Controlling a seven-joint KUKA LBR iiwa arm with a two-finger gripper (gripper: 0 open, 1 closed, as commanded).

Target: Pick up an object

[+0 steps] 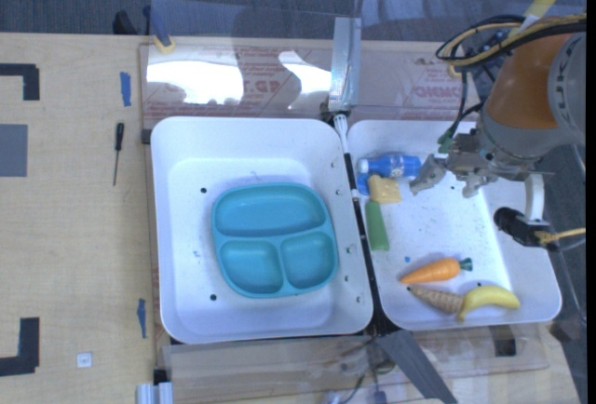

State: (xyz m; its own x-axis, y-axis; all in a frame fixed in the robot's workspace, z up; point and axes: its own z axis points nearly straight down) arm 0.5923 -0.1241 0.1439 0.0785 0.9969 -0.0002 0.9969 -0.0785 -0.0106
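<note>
Over the right bin (pixel 545 286), the gripper (pixel 450 177) is hanging open and empty, maybe. Bottle (pixel 391 165) at nine o'clock is crowding the sponge (pixel 385 190); fingers may be bumping both.

No text, brand or number can be read with certainty. Reddish print is seen on the clear panel (pixel 279 81) standing behind the two bins, and again on its right part above the right bin, but the letters are washed out by glare and too small to be made out. A blue bottle (pixel 391 166) lying in the right bin (pixel 540 300) carries a pale label on which no words can be told. Black bracket-shaped marks (pixel 23 81) and short blue tape strips (pixel 125 87) are seen on the worktop (pixel 74 235), bearing no lettering.
</note>
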